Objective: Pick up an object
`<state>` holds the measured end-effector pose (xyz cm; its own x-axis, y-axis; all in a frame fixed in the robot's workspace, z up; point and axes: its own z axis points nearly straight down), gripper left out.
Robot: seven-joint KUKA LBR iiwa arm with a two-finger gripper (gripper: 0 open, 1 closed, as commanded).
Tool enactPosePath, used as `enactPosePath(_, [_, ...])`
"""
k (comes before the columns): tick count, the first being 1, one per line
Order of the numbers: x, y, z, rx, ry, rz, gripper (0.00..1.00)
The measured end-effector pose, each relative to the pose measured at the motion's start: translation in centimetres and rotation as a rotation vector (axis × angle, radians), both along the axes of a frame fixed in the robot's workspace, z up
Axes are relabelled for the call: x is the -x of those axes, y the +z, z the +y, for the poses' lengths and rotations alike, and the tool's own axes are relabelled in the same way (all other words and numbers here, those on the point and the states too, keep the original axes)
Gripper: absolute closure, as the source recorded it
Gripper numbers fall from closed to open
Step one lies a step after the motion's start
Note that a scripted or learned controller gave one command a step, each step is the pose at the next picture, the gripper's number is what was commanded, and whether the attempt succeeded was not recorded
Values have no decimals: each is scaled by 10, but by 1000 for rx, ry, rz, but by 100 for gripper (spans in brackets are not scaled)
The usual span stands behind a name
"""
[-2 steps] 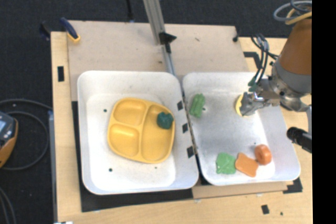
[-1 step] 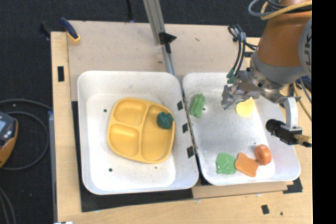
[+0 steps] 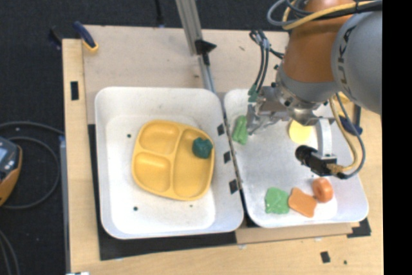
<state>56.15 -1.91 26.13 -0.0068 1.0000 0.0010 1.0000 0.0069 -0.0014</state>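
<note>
Gripper [image 3: 250, 118] hanging over right bin [image 3: 283, 219], upper-left corner; can't tell finger state from this angle. Light green piece [image 3: 240, 130] lying just below-left of gripper, touching bin wall: likely target. Advising straight descent, centring on piece, keeping clear of wall. Same bin carrying green block [image 3: 277, 201], orange pieces [image 3: 310, 198] and yellow item [image 3: 300, 133], all beyond gripper. Left bin [image 3: 116, 216] holding yellow divided plate [image 3: 168, 161] with dark green lump [image 3: 202, 147] on it.
</note>
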Motion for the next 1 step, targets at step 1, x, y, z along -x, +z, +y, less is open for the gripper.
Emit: enactPosePath(1, [-28,-3,49,0,0,-3,100])
